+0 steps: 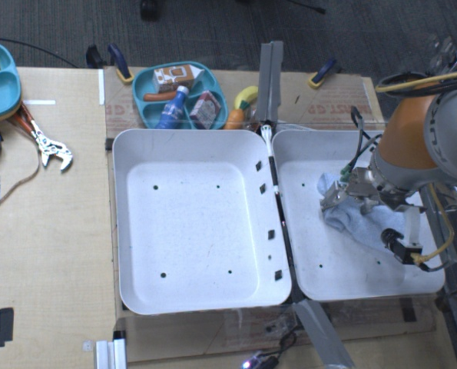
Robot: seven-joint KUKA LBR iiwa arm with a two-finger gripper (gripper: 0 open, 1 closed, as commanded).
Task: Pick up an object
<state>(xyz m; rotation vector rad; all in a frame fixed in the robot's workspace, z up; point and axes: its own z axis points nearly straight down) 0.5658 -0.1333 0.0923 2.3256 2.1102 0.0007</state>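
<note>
- Camera view: two shallow white bins sit side by side on the bench; the left bin (136, 206) has a bare floor with a few small dark marks.
- The right bin (320, 275) holds a crumpled pale blue cloth (359, 220), lying right of the bin's middle.
- The grey arm (435, 137) with its orange band (405, 133) reaches in from the right and bends down over the right bin.
- The gripper (337, 198) is down at the cloth's upper left edge, touching or just above the fabric.
- Whether the fingers are wide, narrow or pinching the cloth cannot be told from this angle.
- Behind the bins stands a teal tray (147, 102) with a small blue bottle (170, 108) and other small items.
- A wrench (53, 151) lies on the bench to the far left.
</note>
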